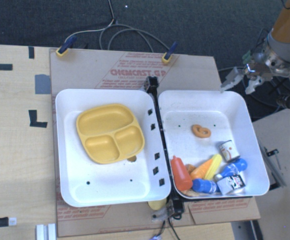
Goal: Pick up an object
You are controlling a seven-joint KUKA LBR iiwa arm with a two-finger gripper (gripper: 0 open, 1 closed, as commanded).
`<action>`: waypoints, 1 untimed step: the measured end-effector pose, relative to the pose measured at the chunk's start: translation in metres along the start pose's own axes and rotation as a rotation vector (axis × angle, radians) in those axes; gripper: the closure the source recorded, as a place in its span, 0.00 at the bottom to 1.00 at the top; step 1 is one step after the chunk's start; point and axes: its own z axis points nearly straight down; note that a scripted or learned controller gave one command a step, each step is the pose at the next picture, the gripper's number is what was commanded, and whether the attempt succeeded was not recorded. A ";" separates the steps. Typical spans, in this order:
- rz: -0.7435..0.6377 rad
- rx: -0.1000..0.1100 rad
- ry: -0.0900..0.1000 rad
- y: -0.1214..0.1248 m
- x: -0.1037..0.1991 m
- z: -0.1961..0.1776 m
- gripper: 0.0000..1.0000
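The right bin (245, 109) holds a small brown pretzel (201, 130) near its middle. A pile sits at its front: a red bottle (181, 173), an orange and yellow piece (207, 167), a small can (228, 150), blue pieces (233, 167) and a white labelled can (231, 183). My gripper (241, 81) hovers above the bin's far right corner, outside the pile, open with nothing between its fingers.
The left bin (70, 184) holds a yellow divided plate (111, 132). A black divider (155, 129) runs between the bins. Cables and two clamps (62, 50) lie behind them on the cardboard sheet.
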 end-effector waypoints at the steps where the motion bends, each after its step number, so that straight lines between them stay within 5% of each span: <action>1: -0.004 0.008 0.003 0.026 0.045 0.115 0.00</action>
